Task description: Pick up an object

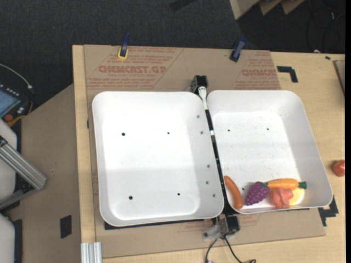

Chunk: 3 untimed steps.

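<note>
Two white bins sit side by side on the bench — left bin (148,158) bare, right bin (263,119) with all the toys bunched in its near edge. From left to right there: an orange sausage-shaped piece (233,192) lying against the bin's inner wall near the divider, a purple grape bunch (256,193) just beside it, then a carrot (285,183) lying across the top of a reddish piece (280,198) and something pale yellow (296,197), all touching or nearly so. A small red-orange object (338,168) sits outside the bins on the bench at far right.

Arm and gripper — can't tell the hand's state from here, nothing held as far as I can see. No pick started yet, by my read.

Risks: the cluster is tight and pressed to the near wall, so fingers coming down could hit the rim, or wedge between two toys and grab none. The carrot rests on others, likely to roll off if nudged. The sausage piece lies on the sloped wall — could slip out of a pinch.
</note>
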### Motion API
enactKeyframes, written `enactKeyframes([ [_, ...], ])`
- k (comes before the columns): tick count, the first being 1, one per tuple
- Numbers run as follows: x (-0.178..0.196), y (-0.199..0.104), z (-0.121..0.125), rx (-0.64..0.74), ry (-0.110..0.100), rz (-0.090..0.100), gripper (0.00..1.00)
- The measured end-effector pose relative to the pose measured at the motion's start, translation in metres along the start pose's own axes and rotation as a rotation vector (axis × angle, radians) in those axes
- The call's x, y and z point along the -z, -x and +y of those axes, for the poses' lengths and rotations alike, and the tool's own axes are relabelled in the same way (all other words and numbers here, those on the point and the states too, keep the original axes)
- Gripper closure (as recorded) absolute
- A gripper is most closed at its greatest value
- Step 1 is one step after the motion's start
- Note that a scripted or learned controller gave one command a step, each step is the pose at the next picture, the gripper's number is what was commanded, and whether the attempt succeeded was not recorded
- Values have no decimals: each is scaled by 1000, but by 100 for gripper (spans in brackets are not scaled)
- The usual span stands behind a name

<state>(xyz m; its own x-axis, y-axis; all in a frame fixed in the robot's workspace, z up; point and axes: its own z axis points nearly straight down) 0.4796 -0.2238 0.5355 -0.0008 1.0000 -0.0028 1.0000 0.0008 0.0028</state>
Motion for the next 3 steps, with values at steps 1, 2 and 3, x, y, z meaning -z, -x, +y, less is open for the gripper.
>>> enactKeyframes([
  [1, 0, 0, 0, 0, 0, 0, 100],
  [2, 0, 0, 0, 0, 0, 0, 100],
  [3, 0, 0, 0, 0, 0, 0, 100],
])
